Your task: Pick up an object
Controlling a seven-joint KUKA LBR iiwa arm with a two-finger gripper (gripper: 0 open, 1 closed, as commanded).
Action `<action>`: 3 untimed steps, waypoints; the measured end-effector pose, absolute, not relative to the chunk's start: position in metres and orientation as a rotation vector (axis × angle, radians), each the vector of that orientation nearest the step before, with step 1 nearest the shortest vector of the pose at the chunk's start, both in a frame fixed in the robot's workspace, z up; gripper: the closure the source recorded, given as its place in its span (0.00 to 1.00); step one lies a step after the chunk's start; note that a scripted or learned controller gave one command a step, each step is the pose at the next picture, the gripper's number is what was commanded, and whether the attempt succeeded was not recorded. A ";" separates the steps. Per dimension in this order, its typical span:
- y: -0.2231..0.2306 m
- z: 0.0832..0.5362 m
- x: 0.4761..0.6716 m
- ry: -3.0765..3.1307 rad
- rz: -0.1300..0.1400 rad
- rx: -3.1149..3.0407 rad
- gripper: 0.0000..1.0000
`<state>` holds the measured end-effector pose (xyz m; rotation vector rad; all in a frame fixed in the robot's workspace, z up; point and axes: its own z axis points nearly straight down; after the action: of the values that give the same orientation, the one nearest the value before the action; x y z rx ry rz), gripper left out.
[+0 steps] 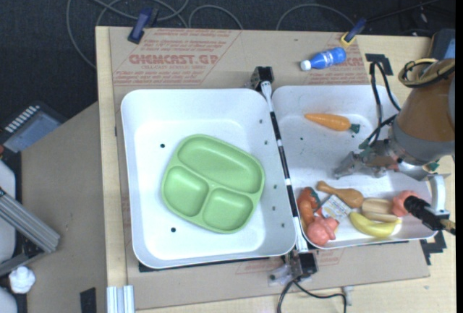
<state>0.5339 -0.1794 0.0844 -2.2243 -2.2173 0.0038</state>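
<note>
Crowded along the near wall of the right white plastic bin (289, 105) lie a yellow toy banana (374, 225), a tan drumstick (343, 195) and red pieces. Just beyond them the jaws (356, 163) hang, apart and empty, so a good pick would probably drop straight onto the drumstick, which lies closest, rather than the orange toy carrot (329, 121) lying alone farther off.

Single fixed camera above bench (217, 51), slanted down, both bins.
</note>
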 end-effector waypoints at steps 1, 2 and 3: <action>-0.143 0.093 0.588 -2.224 -0.003 -2.221 0.00; -0.184 0.084 0.557 -2.219 0.002 -2.222 0.00; -0.139 0.085 0.617 -2.225 -0.004 -2.220 0.00</action>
<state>0.6170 -0.1394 0.0849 -2.2201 -2.2245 -0.0035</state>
